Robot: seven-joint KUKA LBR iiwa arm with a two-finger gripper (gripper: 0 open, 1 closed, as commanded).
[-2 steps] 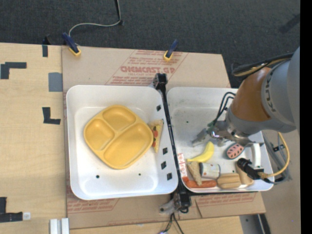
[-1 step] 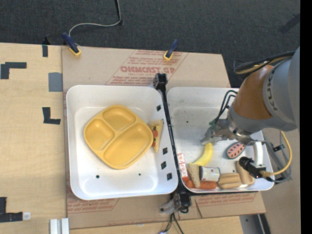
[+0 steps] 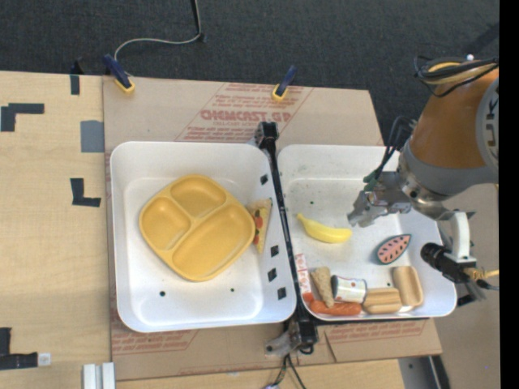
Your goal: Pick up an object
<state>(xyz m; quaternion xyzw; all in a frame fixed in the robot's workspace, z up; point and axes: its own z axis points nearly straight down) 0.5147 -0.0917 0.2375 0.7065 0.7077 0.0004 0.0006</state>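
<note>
Underneath: wooden bench (image 3: 40,241) with black tape marks; cardboard sheet (image 3: 243,112) printed "CHEMCAST GP", clamped at its far edge; dark carpet beyond. Left bin (image 3: 130,298): yellow divided plate (image 3: 196,227). Right bin (image 3: 324,164): banana (image 3: 324,230), watermelon slice (image 3: 392,249), bread and small toys along the near wall. Gripper (image 3: 361,215) hangs just right of the banana, apart from it; whether its fingers are spread or closed cannot be told, and nothing shows between them.

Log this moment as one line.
claw: above right bin, right of banana | holding: nothing seen | yellow plate: left bin
</note>
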